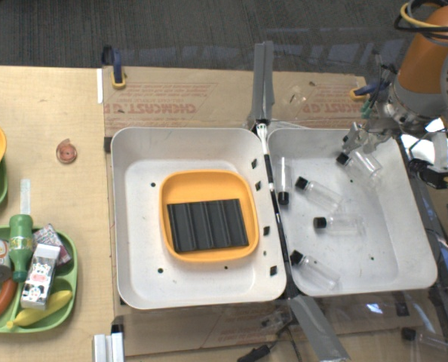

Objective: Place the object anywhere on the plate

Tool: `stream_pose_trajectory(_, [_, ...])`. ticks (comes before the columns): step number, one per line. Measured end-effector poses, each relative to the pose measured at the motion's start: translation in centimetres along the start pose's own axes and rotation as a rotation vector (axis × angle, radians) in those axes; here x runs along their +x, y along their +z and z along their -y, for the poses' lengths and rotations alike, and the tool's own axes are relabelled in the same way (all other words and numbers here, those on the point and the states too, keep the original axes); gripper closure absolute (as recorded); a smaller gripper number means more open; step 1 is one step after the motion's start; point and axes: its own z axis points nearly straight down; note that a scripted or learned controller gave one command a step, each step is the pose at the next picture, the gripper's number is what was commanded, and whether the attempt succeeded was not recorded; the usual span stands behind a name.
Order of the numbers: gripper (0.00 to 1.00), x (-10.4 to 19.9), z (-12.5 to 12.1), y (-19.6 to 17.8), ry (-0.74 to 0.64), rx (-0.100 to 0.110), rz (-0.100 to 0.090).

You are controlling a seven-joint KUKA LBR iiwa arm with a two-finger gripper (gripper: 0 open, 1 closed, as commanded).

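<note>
- A clear vial with a black cap (357,159) is seen at the far right part of the right bin (405,266), directly under the hand (357,143); it appears to be lifted slightly and tilted, cap toward the left.
- The vial seems to be caught between the fingers of the hand, though the grip is hard to make out against the white bin.
- Several more clear vials with black caps (314,188) are scattered in the same bin, apart from each other.
- The yellow plate (209,183) is set in the middle of the left bin (133,225), with a dark ribbed block (209,225) lying on it.
- The arm (424,62) is seen entering from the right, over the bin's far corner.
- On the table (50,111) to the left, a green tray of toy food (28,277) is placed.
</note>
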Motion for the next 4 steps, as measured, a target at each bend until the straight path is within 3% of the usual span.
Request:
stream_pose_trajectory(1, [1.0, -4.8, 0.1, -5.5, -0.114, -0.004, 0.001])
stream_pose_trajectory(2, [1.0, -4.7, 0.1, -9.4, -0.359, -0.004, 0.002])
stream_pose_trajectory(3, [1.0, -4.7, 0.1, -15.3, -0.465, -0.004, 0.002])
stream_pose_trajectory(4, [1.0, -4.7, 0.1, -25.1, -0.678, -0.005, 0.002])
